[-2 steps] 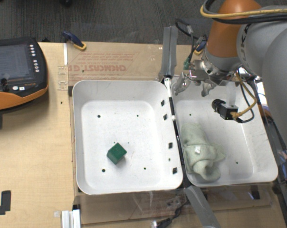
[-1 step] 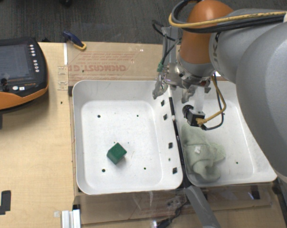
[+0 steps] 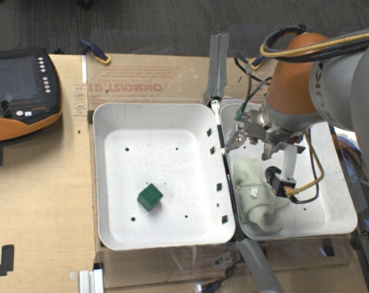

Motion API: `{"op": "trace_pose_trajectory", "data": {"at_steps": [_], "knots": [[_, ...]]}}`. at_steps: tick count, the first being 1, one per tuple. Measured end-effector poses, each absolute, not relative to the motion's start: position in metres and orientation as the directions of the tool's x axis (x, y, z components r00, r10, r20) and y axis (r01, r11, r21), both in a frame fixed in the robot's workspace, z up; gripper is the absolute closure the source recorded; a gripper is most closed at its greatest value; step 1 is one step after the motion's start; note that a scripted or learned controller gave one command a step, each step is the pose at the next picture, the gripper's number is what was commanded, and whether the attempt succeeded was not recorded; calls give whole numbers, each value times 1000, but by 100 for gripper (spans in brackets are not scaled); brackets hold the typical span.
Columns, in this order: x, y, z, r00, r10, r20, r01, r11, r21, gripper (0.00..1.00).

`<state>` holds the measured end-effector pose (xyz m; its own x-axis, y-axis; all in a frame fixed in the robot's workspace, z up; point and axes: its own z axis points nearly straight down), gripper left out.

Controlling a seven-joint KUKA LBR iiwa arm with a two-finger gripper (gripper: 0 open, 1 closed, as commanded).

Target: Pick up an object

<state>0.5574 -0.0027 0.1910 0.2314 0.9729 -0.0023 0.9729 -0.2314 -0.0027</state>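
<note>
the left bin (image 3: 108,163) is the landmark here. a green cube (image 3: 150,196) lies inside the left bin, on its floor toward the near edge and a little left of its middle, apart from every wall. nothing else lies on the floor of the left bin.

the right bin (image 3: 331,218) sits just beside the left bin, their rims meeting along a shared edge. a pale cloth (image 3: 255,191) lies crumpled in the right bin, against the wall nearest the left bin and toward the near corner.

the grey arm (image 3: 346,78), with its orange band (image 3: 294,72), reaches in from the side away from the left bin. its gripper (image 3: 253,130) hangs over the right bin, close to the shared edge and above the far end of the pale cloth. i cannot tell whether the gripper is released or clenched, and nothing can be seen held in it.

a black and orange control pad (image 3: 19,96) rests on the bench beyond the left bin's outer wall, well apart from it. a brown board (image 3: 148,81) with mirrored red lettering lies just behind the left bin's far rim, and a blue and yellow clamp (image 3: 96,52) sits at that board's far corner.
</note>
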Motion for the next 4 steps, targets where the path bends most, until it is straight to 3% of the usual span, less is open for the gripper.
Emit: {"op": "trace_pose_trajectory", "data": {"at_steps": [1, 2, 3, 4], "knots": [[511, 1, 191, 59, 998, -1, 998, -59, -4, 0], [481, 55, 190, 413, 911, -3, 911, -413, -5, 0], [489, 63, 191, 221, 975, -2, 975, -221, -3, 0], [477, 184, 213, -36, 999, -2, 999, 36, -2, 0]]}}
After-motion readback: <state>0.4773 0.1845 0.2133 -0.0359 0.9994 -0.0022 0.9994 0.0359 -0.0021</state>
